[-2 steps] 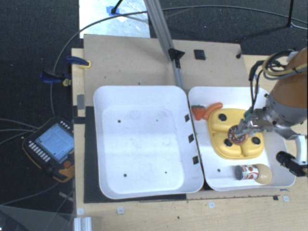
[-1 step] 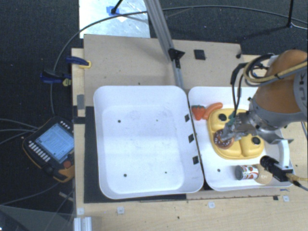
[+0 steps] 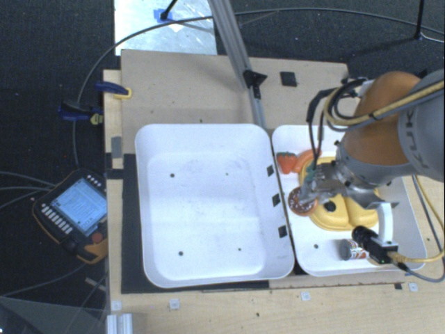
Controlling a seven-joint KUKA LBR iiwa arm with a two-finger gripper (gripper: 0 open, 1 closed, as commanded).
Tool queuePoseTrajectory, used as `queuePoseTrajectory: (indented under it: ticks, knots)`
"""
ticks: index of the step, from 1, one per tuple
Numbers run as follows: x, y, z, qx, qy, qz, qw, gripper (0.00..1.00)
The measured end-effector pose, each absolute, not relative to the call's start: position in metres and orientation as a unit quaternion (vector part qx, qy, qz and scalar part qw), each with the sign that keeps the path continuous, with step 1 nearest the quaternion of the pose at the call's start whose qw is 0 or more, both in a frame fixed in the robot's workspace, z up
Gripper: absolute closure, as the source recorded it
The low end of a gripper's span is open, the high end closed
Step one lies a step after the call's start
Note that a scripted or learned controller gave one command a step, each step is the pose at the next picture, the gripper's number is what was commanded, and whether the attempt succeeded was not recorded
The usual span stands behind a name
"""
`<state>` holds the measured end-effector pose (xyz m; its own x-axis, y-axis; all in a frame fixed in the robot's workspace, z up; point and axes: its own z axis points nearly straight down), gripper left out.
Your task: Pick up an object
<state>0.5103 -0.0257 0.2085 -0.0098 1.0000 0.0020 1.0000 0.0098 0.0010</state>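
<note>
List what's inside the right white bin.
Right white bin holds an orange-red piece, a yellow plastic object, and a small dark-and-red item. The arm covers the rest.

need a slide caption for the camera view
KUKA arm's gripper low in the right bin above a yellow toy.

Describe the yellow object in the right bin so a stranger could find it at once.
Start at the right bin, the one under the grey arm. Near its middle, just below the claw, lies the yellow object, a rounded, glossy lump. It is larger than the orange piece above it and the brown ringed disc beside it.
</note>
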Motion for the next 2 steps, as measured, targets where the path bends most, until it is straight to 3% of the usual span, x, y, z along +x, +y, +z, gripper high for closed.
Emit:
queuePoseTrajectory:
  ticks: [2]
  knots:
    - [0.510, 0.093, 0.228, -0.703, -0.711, -0.0016, 0.000, 1.00]
